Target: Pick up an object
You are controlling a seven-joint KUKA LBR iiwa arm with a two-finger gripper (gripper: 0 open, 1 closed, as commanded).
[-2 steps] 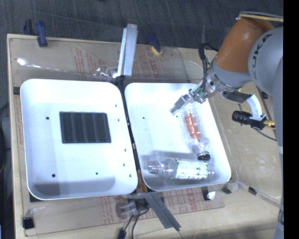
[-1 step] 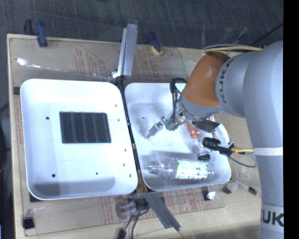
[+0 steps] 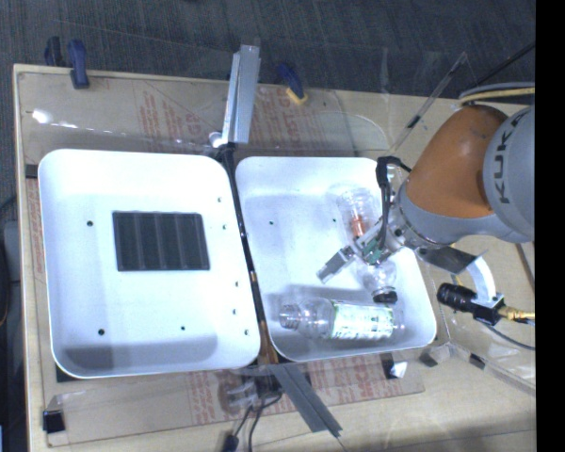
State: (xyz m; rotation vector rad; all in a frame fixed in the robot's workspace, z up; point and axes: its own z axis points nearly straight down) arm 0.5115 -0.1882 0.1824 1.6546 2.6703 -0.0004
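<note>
clear bottle [image 3: 344, 320] lying crosswise, cap left

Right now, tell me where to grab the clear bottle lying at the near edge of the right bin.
Grip the clear bottle across its labelled midsection, coming straight down. It lies on its side lengthwise along the near wall of the right bin, so fingers should close across its width.

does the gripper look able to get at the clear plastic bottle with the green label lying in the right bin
Probably yes. The clear plastic bottle with the green label lies on its side along the near wall of the right bin, uncovered from above, and the gripper hangs just behind it.
</note>
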